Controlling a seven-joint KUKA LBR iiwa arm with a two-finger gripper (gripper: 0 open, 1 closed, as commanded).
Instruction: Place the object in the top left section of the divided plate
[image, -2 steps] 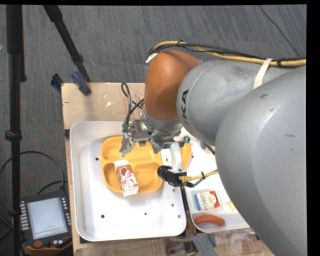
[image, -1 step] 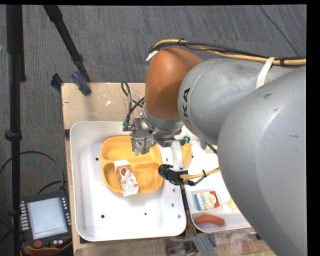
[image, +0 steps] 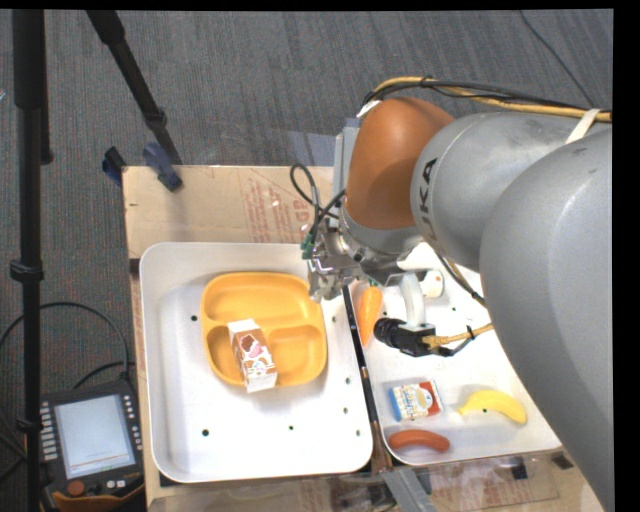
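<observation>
Yellow plastic makes up the divided plate, which lies in the left bin. A small carton, printed brown and white, stands tilted at the plate's 7 o'clock, partly over the ridge between sections rather than in the top left section, so by my judgement the task is not finished. The gripper hangs at the plate's 2 o'clock, over the rim near the gap between the bins, apart from the carton; whether it is spread or pressed together I cannot tell, as the wrist hides it.

At 3 o'clock from the plate, in the right bin, lie a carrot just under the wrist, a blue-and-white packet, a banana and a sausage. They sit well apart, probably so each can be picked alone. The arm crosses over that bin because it reaches in from the right.
</observation>
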